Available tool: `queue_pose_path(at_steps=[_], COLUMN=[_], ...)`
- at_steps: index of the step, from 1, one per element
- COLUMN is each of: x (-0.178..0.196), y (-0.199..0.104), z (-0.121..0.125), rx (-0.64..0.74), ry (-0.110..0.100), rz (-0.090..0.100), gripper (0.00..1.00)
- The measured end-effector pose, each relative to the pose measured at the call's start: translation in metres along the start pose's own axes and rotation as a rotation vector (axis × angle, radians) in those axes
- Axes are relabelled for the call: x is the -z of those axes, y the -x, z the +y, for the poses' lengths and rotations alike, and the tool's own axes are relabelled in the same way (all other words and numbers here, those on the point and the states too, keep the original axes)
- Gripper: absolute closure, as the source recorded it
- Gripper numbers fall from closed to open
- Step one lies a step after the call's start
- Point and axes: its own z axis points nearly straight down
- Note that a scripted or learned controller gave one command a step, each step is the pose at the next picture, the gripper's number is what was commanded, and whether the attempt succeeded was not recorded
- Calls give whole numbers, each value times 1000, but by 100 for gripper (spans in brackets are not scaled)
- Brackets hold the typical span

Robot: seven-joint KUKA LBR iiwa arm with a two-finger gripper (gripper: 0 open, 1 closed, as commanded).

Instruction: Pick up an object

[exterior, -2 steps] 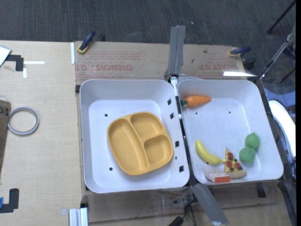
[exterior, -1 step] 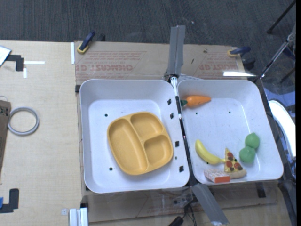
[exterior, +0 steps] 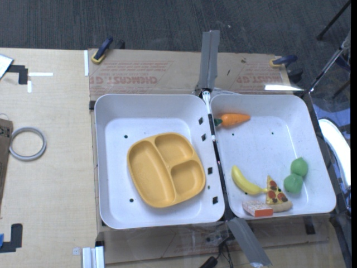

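Nearest the camera, along the right white plastic bin's (exterior: 312,121) front wall, a pizza-slice toy (exterior: 274,191) overlapped a pale block (exterior: 259,209), a yellow banana (exterior: 246,182) touching beside them. Two green round pieces (exterior: 296,175) hugged the right wall. Farther back, an orange carrot (exterior: 232,119) lay against the divider. Left, a yellow divided plate (exterior: 166,169) sat mid-bin (exterior: 103,149), open floor around it. The arm's pose and grip: couldn't tell.

No colour or marking of the robot's body can be told; a pale curved part (exterior: 338,144) at the right edge is left unidentified.
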Motion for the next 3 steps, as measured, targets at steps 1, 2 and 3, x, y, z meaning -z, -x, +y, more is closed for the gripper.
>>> queue_pose_path(at_steps=[1, 2, 3], x=[-16, -23, 0], y=[0, 2, 13], z=[0, -3, -17], rx=[-55, -40, 96], ry=[-2, -2, 1], rz=[0, -2, -1], gripper=[100, 100, 100])
